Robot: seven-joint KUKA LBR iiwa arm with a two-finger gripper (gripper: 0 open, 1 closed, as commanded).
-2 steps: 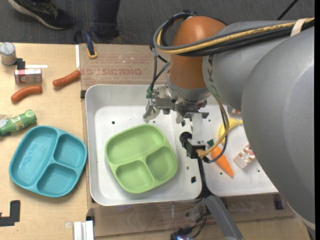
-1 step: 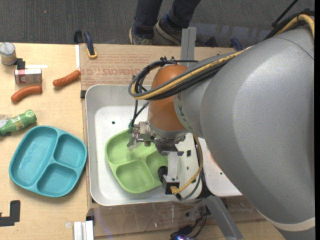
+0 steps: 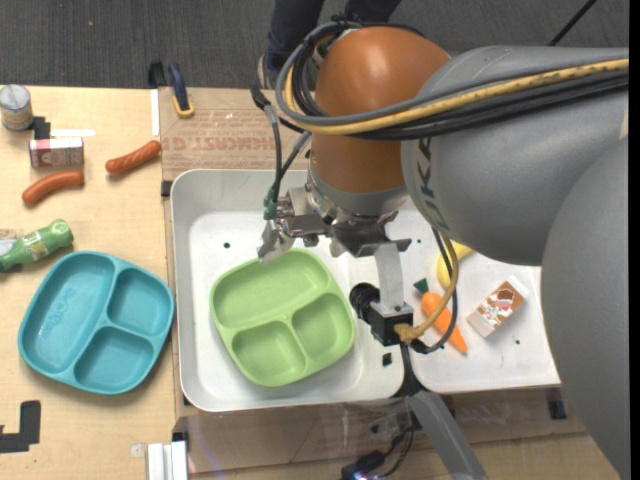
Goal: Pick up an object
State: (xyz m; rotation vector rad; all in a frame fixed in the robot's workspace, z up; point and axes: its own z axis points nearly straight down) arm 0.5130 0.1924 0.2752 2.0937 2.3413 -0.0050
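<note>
While the hand (image 3: 275,240) is held low over the far rim of the green tray (image 3: 283,316) in the left bin (image 3: 190,268), its grip cannot be told, so a firm pinch and lift seem needed next.

One fixed overhead camera (slanted) looks down on both bins (image 3: 190,268)

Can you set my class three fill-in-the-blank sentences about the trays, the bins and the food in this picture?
1. The green tray has ___ compartments.
2. The tray lying outside the bins, on the wooden bench, is ___ in colour.
3. The gripper hangs over the far-left rim of the ___ tray.

Missing words: three; blue; green
</note>
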